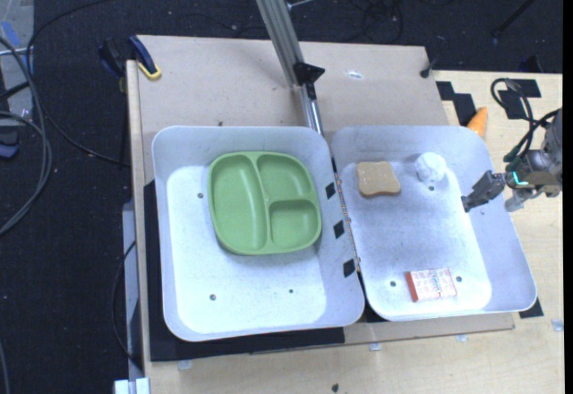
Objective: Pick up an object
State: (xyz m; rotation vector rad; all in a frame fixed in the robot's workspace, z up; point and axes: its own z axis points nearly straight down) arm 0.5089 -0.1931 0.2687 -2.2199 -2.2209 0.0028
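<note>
The right bin (501, 249) holds a tan slice of bread (378, 179) at its back left, a small crumpled white object (431, 168) at the back middle, and a flat red and white packet (431, 284) near the front. My gripper (498, 192) hangs at the right bin's right edge, well to the right of the bread and the white object. One dark finger (481, 190) points left over the rim and a paler part lies just right of it. Nothing shows between the fingers.
The left bin (179, 294) carries a green divided plate (266, 202) in its upper middle. A grey metal pole (279, 21) slants down from the top to the gap between the bins. An orange item (479, 120) lies on the bench past the right bin's back corner.
</note>
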